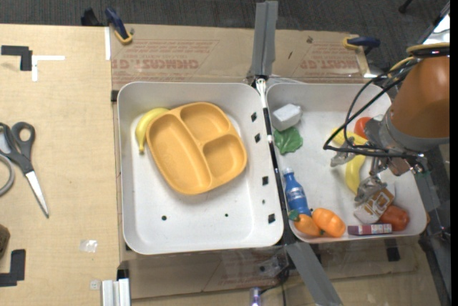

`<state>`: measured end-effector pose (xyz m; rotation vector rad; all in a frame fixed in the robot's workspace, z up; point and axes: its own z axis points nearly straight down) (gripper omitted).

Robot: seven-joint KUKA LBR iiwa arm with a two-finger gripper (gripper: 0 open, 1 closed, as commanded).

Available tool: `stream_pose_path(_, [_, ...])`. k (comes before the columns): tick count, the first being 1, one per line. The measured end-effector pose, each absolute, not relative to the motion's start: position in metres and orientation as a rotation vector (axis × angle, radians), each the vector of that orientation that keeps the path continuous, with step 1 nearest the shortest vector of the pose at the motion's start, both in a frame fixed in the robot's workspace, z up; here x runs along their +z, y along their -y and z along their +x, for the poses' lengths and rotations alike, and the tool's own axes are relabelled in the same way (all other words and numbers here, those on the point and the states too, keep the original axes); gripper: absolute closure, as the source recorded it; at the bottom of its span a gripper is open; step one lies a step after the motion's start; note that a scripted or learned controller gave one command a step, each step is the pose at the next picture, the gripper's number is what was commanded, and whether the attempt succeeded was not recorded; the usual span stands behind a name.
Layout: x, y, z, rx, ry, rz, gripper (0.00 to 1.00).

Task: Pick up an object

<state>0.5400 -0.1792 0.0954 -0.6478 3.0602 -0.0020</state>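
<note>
Nearest the camera, along the lower wall of the right bin [422, 227], lies a row of small things: a red-capped tube [369, 229] lying flat with its long axis left to right, a red-orange fruit [396, 216] just above its right end, two small orange pieces [320, 223] at the bin's lower left corner, and a blue bottle [293, 191] standing off from them, its long axis running up and down the view beside the divider. Just above the tube, the gripper [373, 197] hangs low over the bin's right half; whether the jaws stand apart or together I cannot tell, and nothing can be seen clamped between them. The likeliest thing to take, I judge, is the yellow banana [353, 170], just beside the gripper on its left and a little farther back, lengthwise up and down the view and partly behind black cables. A pick there would call for a short shift left and back, with the jaws closing across the banana's narrow width. Farther back in this bin sit a green piece [288, 141] and a pale block [286, 114]. In the left bin [136, 226] a yellow divided plate [193, 147] lies with a second banana [147, 127] touching its left rim. Out on the bench [57, 119] rest scissors [27, 161].
</note>
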Motion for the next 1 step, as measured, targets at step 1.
stream_pose_path(1, [0.0930, 0.1667, 0.5263, 0.002, -3.082, -0.569, 0.00])
